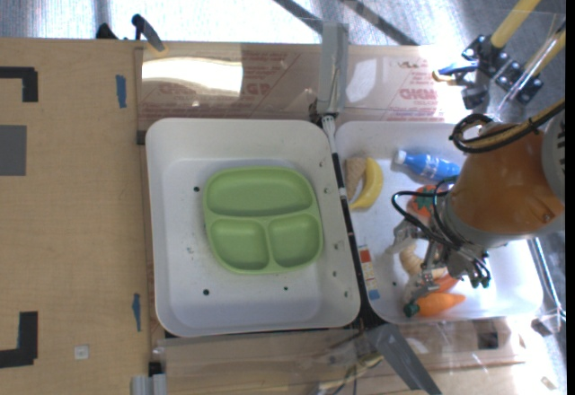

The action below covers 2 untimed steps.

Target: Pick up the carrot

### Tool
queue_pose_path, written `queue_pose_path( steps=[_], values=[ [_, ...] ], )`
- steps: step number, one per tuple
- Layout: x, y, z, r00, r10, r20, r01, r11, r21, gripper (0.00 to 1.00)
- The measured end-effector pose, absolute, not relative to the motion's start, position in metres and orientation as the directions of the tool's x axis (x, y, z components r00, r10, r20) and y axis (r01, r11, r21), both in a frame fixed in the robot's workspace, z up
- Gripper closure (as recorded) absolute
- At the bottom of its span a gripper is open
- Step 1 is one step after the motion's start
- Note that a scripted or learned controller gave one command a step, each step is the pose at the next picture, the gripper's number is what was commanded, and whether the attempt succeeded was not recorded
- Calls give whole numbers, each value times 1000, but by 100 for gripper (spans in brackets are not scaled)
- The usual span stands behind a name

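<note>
We see the gripper (437, 281) low over the carrot (440, 302), which lies just below-right of the banana (367, 182); can't tell its jaw state. Approach looks done; grasp & lift remain, we reckon.

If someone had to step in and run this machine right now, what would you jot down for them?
Pincer: low in the right bin, directly over the carrot. Whether it is open or shut cannot be told from this view.
Carrot: lying at the near edge of the right bin, apparently not lifted.
Also in that bin: banana, blue bottle. Left bin holds a green tray.
Done: arm has reached the carrot.
Left: confirm grip, lift the carrot.
</note>
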<state>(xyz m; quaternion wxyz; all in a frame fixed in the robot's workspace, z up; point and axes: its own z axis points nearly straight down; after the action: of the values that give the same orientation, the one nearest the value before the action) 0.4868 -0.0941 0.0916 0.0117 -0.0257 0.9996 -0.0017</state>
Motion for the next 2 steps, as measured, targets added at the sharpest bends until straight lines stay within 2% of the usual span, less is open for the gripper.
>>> queue_pose_path(
  steps=[1,2],
  values=[
    [529,-96,91,-979,204,-14,204,979,3,0],
    [586,-93,90,-951,309,-15,309,951,3,0]
  ],
)
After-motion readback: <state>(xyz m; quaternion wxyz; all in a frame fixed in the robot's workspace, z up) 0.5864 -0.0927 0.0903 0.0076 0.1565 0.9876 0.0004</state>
